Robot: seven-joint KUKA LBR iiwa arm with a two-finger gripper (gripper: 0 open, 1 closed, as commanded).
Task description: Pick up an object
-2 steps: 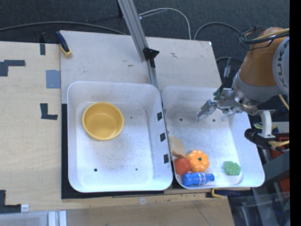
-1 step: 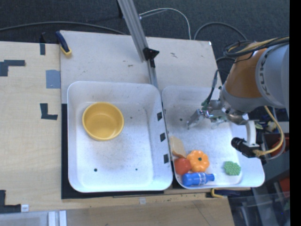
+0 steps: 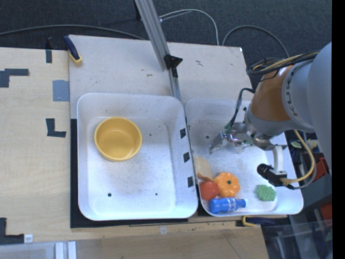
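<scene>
Ribbed orange pumpkin [image 3: 228,183] lay lower right beside glossy red tomato [image 3: 209,189], end effector [image 3: 222,141] gaped empty above

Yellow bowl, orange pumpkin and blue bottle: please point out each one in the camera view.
Bowl [image 3: 118,138], camera view, left bin: the middle of its inside.
Pumpkin [image 3: 228,184], camera view, right bin: its top.
Bottle [image 3: 227,204], camera view, right bin: the middle of its body.

Claw [image 3: 222,140] hovers in right bin [image 3: 215,112] above pumpkin [image 3: 227,184].
</scene>
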